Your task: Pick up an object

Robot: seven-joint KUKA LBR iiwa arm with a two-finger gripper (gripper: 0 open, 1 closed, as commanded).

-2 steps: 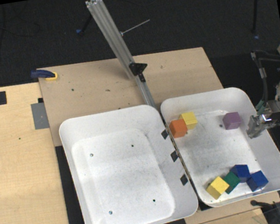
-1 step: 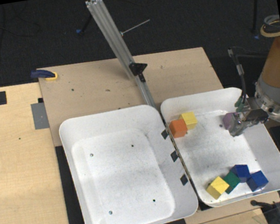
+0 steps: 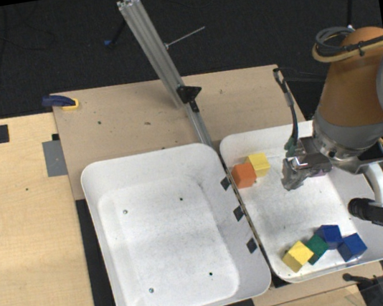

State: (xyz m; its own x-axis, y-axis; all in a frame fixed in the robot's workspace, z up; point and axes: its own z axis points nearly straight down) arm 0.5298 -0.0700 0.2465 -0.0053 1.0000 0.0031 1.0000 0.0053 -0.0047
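Where hand [image 3: 292, 181] hangs — no legible writing.

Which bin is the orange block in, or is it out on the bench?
In the right bin. The orange block lies on the white floor at its upper left, touching a yellow block, left of the gripper.

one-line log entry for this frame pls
arm: over right bin | gripper: above bin floor, right of orange block and yellow block | grasp: none seen

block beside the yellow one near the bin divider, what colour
Orange block, seen in the camera view.
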